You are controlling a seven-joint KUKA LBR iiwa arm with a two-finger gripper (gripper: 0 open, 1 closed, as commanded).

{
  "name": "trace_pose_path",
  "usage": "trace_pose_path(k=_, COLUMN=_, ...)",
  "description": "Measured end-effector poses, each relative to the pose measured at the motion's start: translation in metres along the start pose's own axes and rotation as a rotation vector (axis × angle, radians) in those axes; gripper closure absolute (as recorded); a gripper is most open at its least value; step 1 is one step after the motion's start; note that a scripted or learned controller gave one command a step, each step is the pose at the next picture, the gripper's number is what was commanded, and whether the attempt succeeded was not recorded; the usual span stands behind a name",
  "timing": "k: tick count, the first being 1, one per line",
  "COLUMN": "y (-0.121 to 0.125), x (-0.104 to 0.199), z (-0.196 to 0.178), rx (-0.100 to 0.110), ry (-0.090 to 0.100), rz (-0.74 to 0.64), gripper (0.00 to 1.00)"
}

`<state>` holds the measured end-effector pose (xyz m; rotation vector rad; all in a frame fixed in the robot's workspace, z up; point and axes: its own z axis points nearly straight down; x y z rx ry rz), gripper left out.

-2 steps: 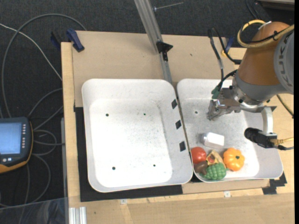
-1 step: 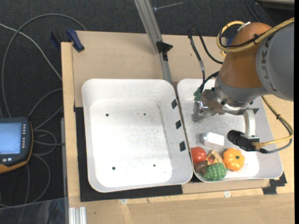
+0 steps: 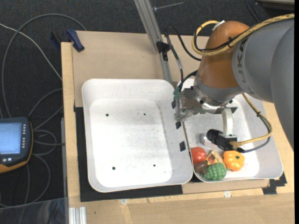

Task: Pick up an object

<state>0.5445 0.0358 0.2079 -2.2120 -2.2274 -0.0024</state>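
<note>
Several toy foods lie bunched in the near corner of the right bin (image 3: pixel 270 166): a red tomato-like piece (image 3: pixel 198 154), a green bumpy piece (image 3: pixel 216 171), an orange pepper-like piece (image 3: pixel 234 160) and a small brown and yellow piece (image 3: pixel 214 157) between them. My gripper (image 3: pixel 186 107) hangs under the grey and orange wrist over the left side of the right bin, close to the wall shared with the left bin. It is well behind the toy foods and apart from them. The wrist hides what is under it.
The left bin (image 3: pixel 93 93) is white with a few small dark dots on its floor. A metal pole (image 3: pixel 148 17) slants up behind the bins. Wooden bench edges frame both bins, and a handheld pendant (image 3: pixel 13 143) lies off the bench at the left.
</note>
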Motion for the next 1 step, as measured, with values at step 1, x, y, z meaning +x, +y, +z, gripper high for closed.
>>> trace_pose_path(k=1, y=0.0038, x=0.0464, z=-0.0022, rx=-0.001, ry=0.000, rz=0.000, gripper=1.00)
